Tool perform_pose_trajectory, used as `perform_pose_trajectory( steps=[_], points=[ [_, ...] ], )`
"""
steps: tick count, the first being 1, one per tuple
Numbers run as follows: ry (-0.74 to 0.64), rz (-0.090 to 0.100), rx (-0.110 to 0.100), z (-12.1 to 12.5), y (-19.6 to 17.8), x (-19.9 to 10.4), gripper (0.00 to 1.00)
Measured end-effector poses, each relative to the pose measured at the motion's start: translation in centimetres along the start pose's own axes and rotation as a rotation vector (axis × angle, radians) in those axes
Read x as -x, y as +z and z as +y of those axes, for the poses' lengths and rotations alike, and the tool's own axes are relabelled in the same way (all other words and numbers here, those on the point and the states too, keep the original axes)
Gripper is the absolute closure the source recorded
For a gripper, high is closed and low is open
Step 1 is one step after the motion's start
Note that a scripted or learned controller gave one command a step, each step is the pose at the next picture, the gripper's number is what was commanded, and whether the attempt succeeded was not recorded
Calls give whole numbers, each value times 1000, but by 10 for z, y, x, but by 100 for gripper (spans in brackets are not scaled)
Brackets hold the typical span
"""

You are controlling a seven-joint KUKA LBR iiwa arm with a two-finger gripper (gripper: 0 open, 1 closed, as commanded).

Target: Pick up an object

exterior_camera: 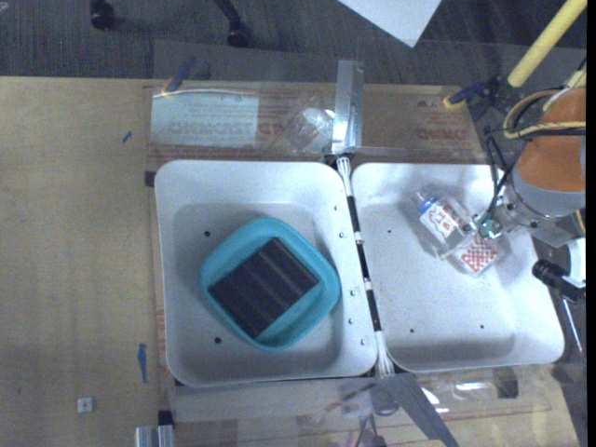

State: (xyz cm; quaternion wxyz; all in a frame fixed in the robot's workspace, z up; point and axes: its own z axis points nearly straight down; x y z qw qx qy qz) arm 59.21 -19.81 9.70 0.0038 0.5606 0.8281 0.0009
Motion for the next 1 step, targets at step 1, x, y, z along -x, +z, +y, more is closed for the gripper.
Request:
perform_pose_trajectory(
  steps=[1],
  points=[
    [2, -3, 4, 1, -11, 1, 100]
  ],
)
